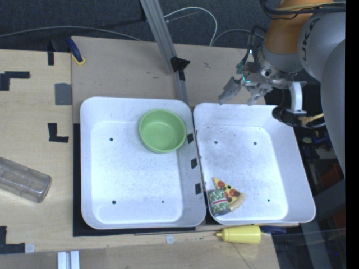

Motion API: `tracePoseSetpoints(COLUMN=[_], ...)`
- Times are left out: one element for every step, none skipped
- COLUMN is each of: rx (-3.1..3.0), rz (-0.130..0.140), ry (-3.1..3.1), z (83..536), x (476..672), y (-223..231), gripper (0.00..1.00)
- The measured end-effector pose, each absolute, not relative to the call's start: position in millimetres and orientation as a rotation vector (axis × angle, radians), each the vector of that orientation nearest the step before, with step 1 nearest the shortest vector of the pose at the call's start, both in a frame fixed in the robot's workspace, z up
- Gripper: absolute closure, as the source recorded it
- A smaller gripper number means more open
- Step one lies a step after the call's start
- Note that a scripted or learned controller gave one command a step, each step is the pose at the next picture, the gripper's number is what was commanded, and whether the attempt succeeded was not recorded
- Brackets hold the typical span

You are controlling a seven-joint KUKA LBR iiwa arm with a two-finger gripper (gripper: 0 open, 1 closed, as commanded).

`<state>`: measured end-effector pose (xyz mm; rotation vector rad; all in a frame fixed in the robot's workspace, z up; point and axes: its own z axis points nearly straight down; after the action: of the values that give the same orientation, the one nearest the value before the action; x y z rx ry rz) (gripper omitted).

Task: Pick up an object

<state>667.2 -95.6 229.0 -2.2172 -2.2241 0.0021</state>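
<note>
gripper [242, 92]: open, above right bin [291, 167] far edge
green bowl [162, 130]: left bin [95, 167], far side
pizza-slice toy [225, 196]: right bin, near-left corner

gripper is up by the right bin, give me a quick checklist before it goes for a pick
1. Gripper carries nothing: ok, the fingers stand apart with nothing between them.
2. Gripper is clear of the bins: ok, it hangs over the far edge of the right bin.
3. A target lies in the right bin: ok, the pizza slice toy lies in its near left corner.
4. Room around that target: not ok, it lies against the bin wall, so a finger may hit the wall.
5. Another target: ok, the green bowl sits upright in the left bin, apart from the walls.
6. Yellow bottle: not ok, it lies outside the bins on the bench.
</note>
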Motion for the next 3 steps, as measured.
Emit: tracePoseSetpoints(rx=[-2.218, -2.215, -2.214], rz=[0.003, 0.009, 0.01], ry=[-2.224, -2.221, -2.221], z=[229.0, 164.7, 99.3], x=[667.2, 668.8, 667.9], y=[-95.8, -91.9, -89.9], gripper=[0.0, 0.0, 0.0])
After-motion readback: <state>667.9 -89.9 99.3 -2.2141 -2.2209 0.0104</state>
